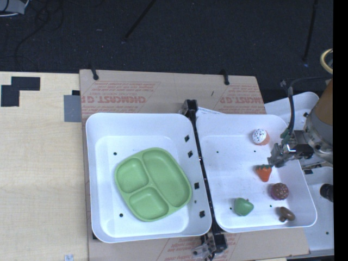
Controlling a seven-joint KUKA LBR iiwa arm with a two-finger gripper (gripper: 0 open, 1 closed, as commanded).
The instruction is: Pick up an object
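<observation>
Two white bins (103, 145) side by side. Green divided plate (153, 184) in left bin. Right bin: gripper (275, 159) just above orange toy (264, 172), grip state unclear; red ball (279, 191), green toy (243, 206) nearby.

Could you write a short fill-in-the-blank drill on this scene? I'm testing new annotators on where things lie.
1. The green divided plate lies in the ____ bin.
2. That plate has ____ compartments.
3. The hand hangs just above the small ____ toy, the one with a green top.
4. The green toy sits in the right bin, near its ____ wall.

Missing words: left; three; orange; front
</observation>
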